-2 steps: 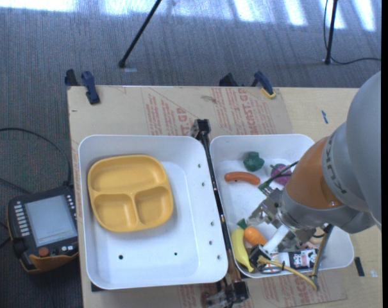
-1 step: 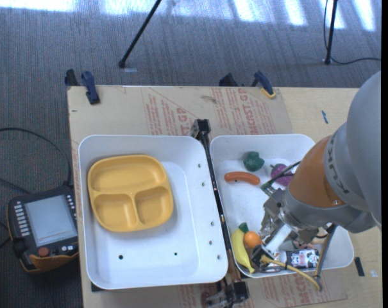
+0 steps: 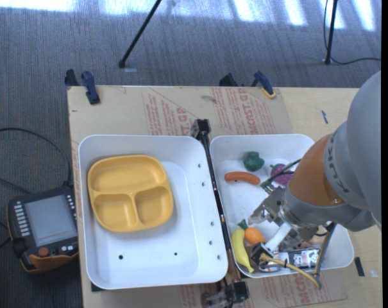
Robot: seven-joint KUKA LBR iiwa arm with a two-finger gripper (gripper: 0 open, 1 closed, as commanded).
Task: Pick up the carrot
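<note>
Two shallow white bins side by side on a wooden bench (image 3: 149, 111). Left bin (image 3: 149, 262): holds a yellow three-compartment plate (image 3: 129, 192), lying flat toward the bin's upper left.

Right bin (image 3: 227, 147): holds several small items. Carrot (image 3: 253, 235) — orange, with a green top at its upper-left end — low in the bin's left part, just beside a yellow banana (image 3: 240, 250) that lies along the left wall. Red sausage-shaped item (image 3: 242, 178) higher up, lying roughly across the bin. Green vegetable piece (image 3: 253, 160) just above and to the right of the sausage. Purple item (image 3: 281, 173) to the right, partly covered by the arm.

Grey arm with orange band (image 3: 309, 172) reaching in from the right, over the right bin's right half. Gripper (image 3: 275, 231) low over the bin, just to the right of the carrot, with cables and a yellow cord (image 3: 296, 266) trailing below it. One finger (image 3: 261, 214) seen above and to the right of the carrot; another light-coloured part lower, toward the banana's end. Carrot close beside the fingers, not seen clamped between them. Finger spread — cannot tell from this slant, as the wrist hardware crowds the tips.

Off the bench, at left on the carpet: a teach pendant (image 3: 45, 226) with a grey screen and a black cable. Blue clamps (image 3: 89, 86) at the bench's far edge.
</note>
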